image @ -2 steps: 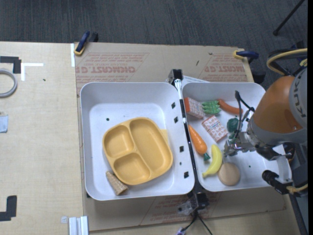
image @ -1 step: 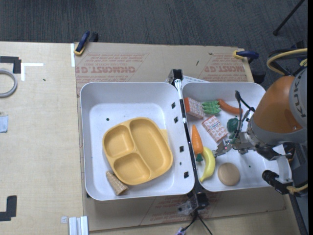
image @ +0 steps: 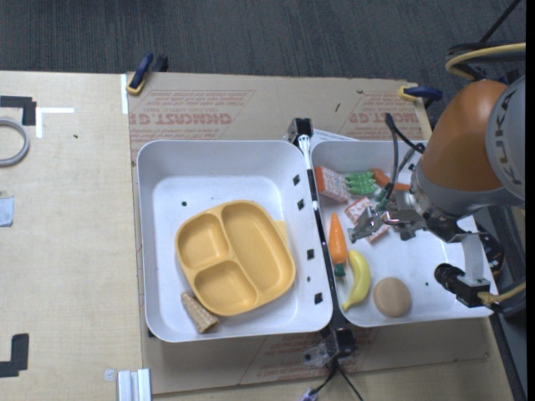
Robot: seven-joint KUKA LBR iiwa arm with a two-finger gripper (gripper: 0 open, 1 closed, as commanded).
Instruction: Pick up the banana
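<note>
The yellow banana (image: 359, 279) lies curved on the floor of the right bin (image: 435, 307), near its left wall and front edge. My gripper (image: 369, 223) hangs over the bin's middle, up and slightly right of the banana's top end and apart from it. Nothing of the banana is between the gripper's parts. The grey arm with its orange band (image: 468, 132) reaches in from the right and hides the bin's right portion.
An orange carrot (image: 337, 239) lies just above the banana, touching its tip. A round tan bun (image: 391, 297) sits right of the banana. Red (image: 332, 184) and green (image: 361, 181) items lie at the bin's back. The left bin (image: 167, 174) holds a yellow divided plate (image: 236, 257) and a brown wedge (image: 199, 312).
</note>
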